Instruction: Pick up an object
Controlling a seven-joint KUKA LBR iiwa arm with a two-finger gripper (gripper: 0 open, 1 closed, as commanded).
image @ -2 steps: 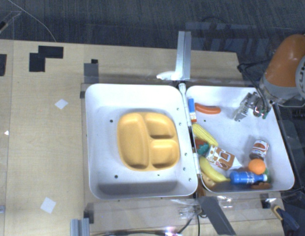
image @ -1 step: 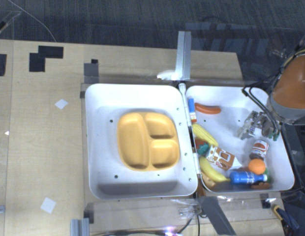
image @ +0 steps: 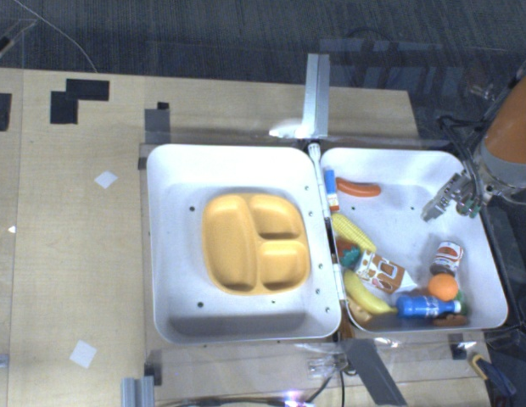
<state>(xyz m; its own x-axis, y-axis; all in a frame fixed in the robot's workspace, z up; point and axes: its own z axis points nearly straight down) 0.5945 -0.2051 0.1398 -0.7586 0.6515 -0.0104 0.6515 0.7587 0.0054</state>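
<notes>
My gripper hangs over the right side of the right bin, with nothing visible between its fingers. Below it stand a small can and an orange ball. A blue bottle lies along the bin's front. A hot dog lies near the back left. A corn cob, a banana and a small brown-and-white carton crowd the left side. A marker pen lies against the divider.
The left bin holds a yellow divided plate. A metal post stands behind the bins where they meet. The bench stretches left with black marks and small tape squares.
</notes>
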